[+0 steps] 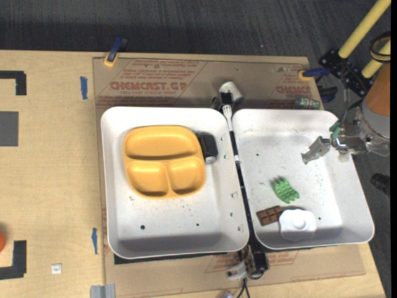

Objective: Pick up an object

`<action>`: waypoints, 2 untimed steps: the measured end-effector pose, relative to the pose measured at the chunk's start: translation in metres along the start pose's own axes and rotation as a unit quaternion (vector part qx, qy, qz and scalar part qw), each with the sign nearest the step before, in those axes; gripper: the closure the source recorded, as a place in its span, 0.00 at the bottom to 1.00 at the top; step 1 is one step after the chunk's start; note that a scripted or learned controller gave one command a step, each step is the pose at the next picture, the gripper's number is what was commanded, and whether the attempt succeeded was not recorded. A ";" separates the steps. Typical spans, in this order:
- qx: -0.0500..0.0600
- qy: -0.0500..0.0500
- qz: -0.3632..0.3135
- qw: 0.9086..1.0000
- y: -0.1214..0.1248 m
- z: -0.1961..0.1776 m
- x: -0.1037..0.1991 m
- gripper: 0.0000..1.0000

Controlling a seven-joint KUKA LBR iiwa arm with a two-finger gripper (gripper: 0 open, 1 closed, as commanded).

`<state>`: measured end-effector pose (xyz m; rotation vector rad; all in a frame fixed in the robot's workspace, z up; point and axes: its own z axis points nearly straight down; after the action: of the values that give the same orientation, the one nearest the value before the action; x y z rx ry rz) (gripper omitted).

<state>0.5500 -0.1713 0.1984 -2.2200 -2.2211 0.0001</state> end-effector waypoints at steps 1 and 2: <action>0.000 0.000 -0.081 0.997 -0.022 0.104 0.061 0.00; -0.001 0.000 -0.080 0.997 -0.021 0.094 0.061 1.00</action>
<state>0.5290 -0.1104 0.1049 -2.0370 -2.3934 -0.0025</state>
